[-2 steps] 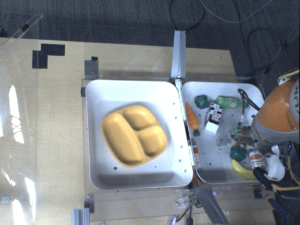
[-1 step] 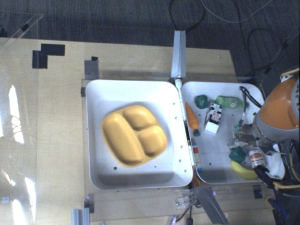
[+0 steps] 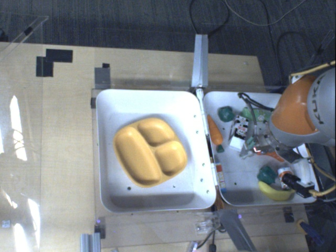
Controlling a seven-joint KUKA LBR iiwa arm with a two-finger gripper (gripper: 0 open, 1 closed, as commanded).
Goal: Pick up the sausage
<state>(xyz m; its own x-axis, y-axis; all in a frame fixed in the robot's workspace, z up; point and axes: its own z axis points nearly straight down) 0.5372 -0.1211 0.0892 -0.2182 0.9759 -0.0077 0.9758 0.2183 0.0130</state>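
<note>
The bench is of pale wood, and behind it the floor is a dark grey carpet with black cables lying in loops. Some black tape marks sit on the wood at the far left. Two shallow white bins stand side by side, with a metal rail between them at the back.

The left bin holds a big yellow tray-shaped thing with three rounded parts.

In the right bin an orange sausage lies along the left wall, near the dividing edge. A green object is at the back, and a yellow banana with another green piece is near the front.

The arm reaches in from the right, and the pincer hangs over the middle of the right bin, near the sausage but apart from it. I cannot tell how its jaws stand.
</note>
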